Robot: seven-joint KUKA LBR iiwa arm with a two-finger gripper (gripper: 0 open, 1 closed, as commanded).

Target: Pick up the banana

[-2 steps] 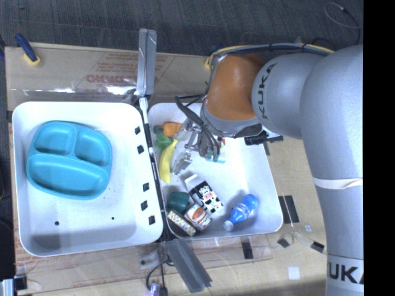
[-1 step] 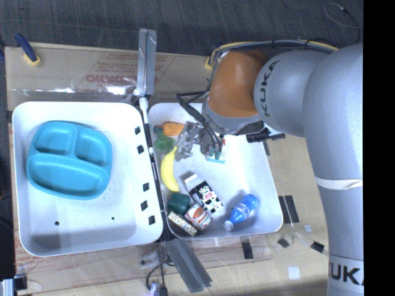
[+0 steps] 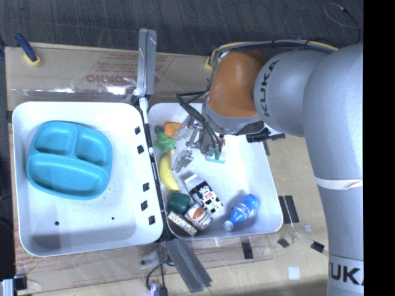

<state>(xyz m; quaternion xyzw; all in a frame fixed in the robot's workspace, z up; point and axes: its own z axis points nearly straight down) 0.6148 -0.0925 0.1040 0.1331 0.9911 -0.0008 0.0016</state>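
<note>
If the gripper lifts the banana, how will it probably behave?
The banana looks curved and smooth, so it may slip or swivel if gripped off-centre. It lies against the right bin's left wall, beside a green object, so a push would likely wedge it rather than roll it. It probably holds its shape.

1. The hand (image 3: pixel 192 145) hangs over the right bin (image 3: pixel 259 184), close above the banana (image 3: pixel 166 172).
2. The banana lies along that bin's left wall.
3. A blue bottle (image 3: pixel 242 211) lies near the bin's front.
4. A blue divided tray (image 3: pixel 68 159) sits in the left bin (image 3: pixel 37 227).
</note>
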